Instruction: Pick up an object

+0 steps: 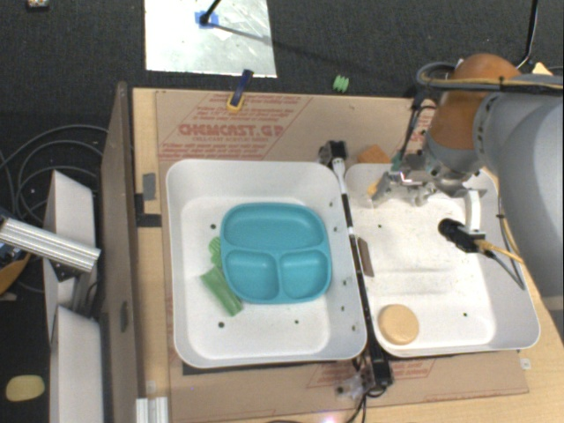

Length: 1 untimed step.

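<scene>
A: Where do we place the hand (407, 186)?
B: At upper right of the frame, low over the right bin (520, 324); we cannot tell its state.
A: And the objects?
B: A tan disc (398, 323) lies at that bin's lower left; a teal tray (275, 251) over a green piece (219, 287) occupies the left bin (189, 236).

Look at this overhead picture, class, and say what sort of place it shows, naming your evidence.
Probably a robotics lab's test bench: a grey robot arm reaches over two white bins holding toy-like objects such as a teal divided plate, with loose cables on the dark floor.
</scene>
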{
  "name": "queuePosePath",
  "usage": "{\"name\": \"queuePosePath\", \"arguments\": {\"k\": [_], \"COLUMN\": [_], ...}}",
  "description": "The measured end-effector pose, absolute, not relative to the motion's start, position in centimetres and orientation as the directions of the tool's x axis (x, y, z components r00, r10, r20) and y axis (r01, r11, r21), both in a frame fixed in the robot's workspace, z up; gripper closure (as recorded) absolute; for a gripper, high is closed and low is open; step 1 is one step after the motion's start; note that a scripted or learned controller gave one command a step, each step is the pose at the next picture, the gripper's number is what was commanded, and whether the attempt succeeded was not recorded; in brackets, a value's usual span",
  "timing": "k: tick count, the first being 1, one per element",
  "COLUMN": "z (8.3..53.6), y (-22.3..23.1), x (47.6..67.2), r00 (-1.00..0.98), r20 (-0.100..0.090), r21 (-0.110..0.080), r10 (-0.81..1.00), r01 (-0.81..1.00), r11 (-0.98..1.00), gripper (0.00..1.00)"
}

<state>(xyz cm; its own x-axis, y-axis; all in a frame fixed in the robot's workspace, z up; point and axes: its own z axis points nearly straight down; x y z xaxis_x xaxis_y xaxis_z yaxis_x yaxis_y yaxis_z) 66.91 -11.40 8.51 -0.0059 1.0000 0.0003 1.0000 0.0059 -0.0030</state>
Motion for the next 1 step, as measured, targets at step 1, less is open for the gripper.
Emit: {"name": "queuePosePath", "arguments": {"k": [1], "z": [8.47], "y": [-8.10], "x": [66.93], "r00": [-0.007], "r20": [0.001], "r21": [0.002], "r10": [1.000], "r01": [1.000], "r11": [0.007], "gripper": [0.00]}}
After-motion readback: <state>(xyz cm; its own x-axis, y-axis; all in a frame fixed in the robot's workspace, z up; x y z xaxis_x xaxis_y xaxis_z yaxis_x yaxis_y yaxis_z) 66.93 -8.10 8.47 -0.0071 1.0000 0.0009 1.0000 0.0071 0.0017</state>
